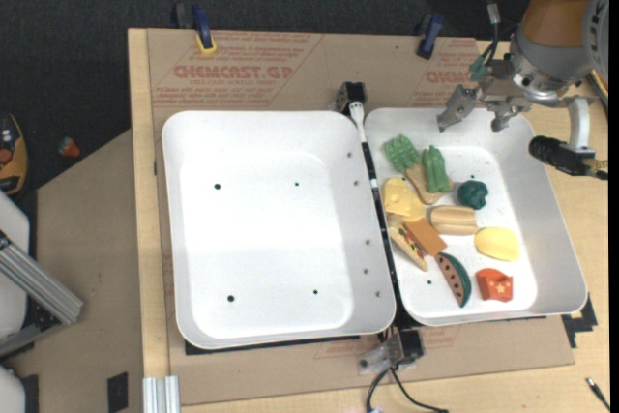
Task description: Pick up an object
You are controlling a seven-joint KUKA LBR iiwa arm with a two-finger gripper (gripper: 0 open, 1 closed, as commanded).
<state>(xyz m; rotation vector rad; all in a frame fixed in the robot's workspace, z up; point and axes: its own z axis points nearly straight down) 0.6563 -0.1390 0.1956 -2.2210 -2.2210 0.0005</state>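
Objects for picking lie all together in the right bin point(556, 237), a shallow white tray, and they fill its middle part. At about 11 o'clock of this heap are two green vegetable pieces: one leafy point(400, 152) and one long point(435, 168), just beside each other. Below them is a pale yellow piece point(398, 199), touching a beige bread-like roll point(453, 220). At 3 o'clock of the roll sits a dark teal round piece point(472, 193), and a yellow lemon-shaped piece point(497, 244) lies lower right of it. An orange and brown piece point(417, 242) lies at the left side of the heap, a watermelon slice point(455, 278) at 6 o'clock, and a red piece point(494, 284) just beside the slice. The gripper point(481, 109) is above the far edge of the right bin, at 12 o'clock from the heap and well apart from it; its two fingers are spread apart and there is nothing between them. The pieces are crowded and several touch. The left bin point(184, 208) stands side by side with the right one. Two blue clamps point(202, 24) hold the brown board point(280, 68) at its far edge.
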